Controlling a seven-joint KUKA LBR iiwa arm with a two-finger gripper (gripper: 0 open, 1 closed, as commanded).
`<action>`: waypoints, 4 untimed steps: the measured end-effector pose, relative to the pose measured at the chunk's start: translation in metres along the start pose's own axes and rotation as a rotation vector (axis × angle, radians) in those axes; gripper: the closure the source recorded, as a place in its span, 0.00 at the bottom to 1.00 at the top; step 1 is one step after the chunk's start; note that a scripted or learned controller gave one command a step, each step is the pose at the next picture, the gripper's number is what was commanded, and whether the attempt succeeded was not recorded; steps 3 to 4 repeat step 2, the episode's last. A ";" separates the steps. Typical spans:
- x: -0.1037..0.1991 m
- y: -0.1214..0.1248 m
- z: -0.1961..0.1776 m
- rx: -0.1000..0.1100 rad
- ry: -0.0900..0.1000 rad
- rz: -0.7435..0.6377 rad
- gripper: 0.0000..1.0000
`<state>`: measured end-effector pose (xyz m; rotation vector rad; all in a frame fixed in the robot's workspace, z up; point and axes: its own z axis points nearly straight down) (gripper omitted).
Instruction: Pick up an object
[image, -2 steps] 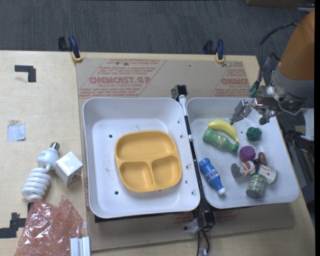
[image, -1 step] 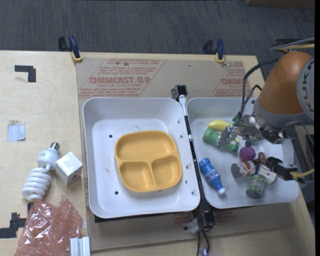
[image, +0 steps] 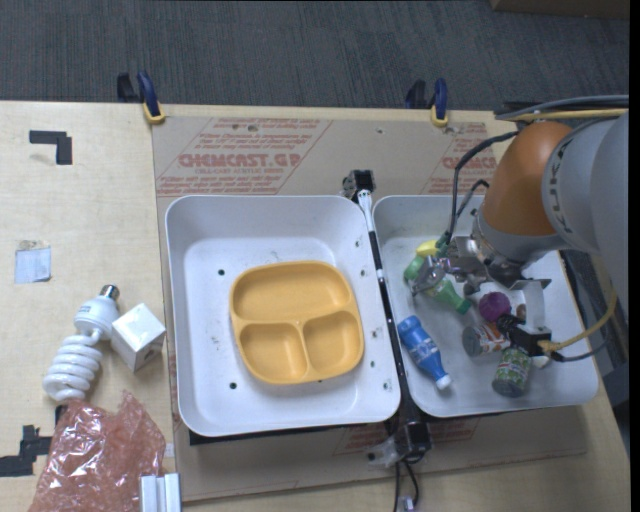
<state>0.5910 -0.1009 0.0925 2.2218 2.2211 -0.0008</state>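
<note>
Your hand (image: 440, 268) is low in the right bin (image: 400, 215), at its upper left, right among the green bottle (image: 447, 290) and a yellow-green piece beside it. You cannot tell whether it is released or clenched; the wrist and clutter hide that. Nothing is plainly held. Pickable things all lie in this bin: the green bottle touching the hand, the blue bottle (image: 422, 350) near the dividing wall, a purple ball (image: 493, 304) and a dark green jar (image: 512, 372) toward the lower right. The left bin (image: 200, 400) carries a yellow tray (image: 297, 322). If you go for the green bottle, square up across its narrow body, not along it, and press down before closing. It probably rolls easily, so lift slowly and check it rises with you.
</note>
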 end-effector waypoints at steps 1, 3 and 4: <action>-0.001 0.000 -0.010 -0.001 -0.001 0.002 1.00; 0.061 -0.023 -0.100 -0.001 0.000 0.000 1.00; 0.061 -0.023 -0.100 -0.001 0.000 0.000 1.00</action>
